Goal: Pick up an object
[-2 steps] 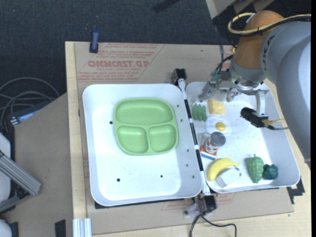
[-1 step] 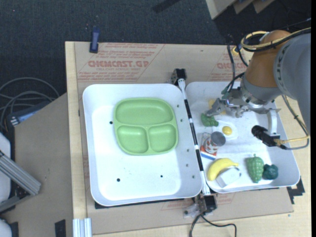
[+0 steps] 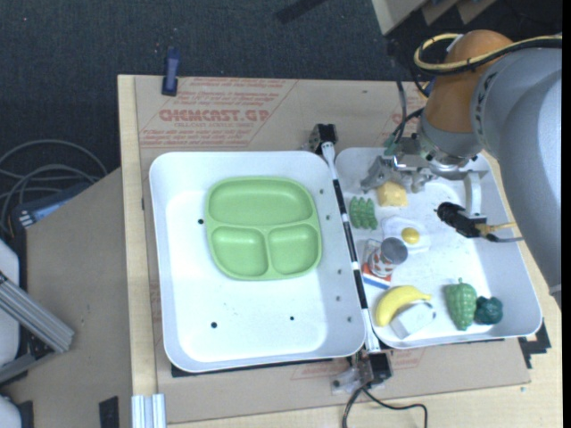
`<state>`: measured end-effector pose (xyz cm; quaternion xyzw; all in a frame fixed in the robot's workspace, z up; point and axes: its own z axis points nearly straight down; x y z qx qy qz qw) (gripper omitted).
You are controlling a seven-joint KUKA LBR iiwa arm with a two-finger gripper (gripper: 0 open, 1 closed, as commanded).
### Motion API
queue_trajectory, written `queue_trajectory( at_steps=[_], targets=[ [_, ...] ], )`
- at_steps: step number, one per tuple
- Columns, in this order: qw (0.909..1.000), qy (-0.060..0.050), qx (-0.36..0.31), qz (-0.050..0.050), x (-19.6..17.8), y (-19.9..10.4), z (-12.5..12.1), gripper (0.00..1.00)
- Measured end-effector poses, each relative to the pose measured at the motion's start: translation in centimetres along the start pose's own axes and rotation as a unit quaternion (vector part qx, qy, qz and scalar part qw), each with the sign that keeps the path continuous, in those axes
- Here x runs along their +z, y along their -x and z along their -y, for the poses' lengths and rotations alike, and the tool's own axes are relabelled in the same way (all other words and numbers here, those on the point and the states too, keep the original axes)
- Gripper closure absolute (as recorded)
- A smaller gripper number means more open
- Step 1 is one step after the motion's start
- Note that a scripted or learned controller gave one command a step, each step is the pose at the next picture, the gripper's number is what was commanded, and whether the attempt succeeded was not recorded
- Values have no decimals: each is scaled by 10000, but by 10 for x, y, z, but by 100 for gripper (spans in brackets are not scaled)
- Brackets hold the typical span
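Two shallow white bins are seen side by side on a bench, their inner rims touching along a central seam. The left bin [image 3: 178,310] is taken up in its far half by a green divided tray [image 3: 263,226], with bare floor left along the near side and down its left edge. The right bin [image 3: 513,283] is more crowded: a yellow lump [image 3: 392,194] lies at the far end, a green ridged piece [image 3: 362,212] just beside the seam, a small can [image 3: 387,257] and a yellow ball [image 3: 410,235] toward the middle, and a banana [image 3: 397,301], a green bumpy fruit [image 3: 461,303] and a dark green piece [image 3: 488,310] along the near rim. Open floor is left on the right side of this bin.

The arm is lowered steeply from the far right, its orange band above the wrist. The gripper [image 3: 399,178] is placed directly over the yellow lump, close to the far rim. Whether its claw is spread or closed cannot be told.
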<state>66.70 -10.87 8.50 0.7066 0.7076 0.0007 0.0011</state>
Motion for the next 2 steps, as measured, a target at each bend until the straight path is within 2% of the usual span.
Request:
queue_trajectory(
  at_steps=[1,2],
  targets=[
    [10000,51,-7,11,-14,0,-3,100],
    [10000,25,-4,10,-11,0,-1,0]
  ],
)
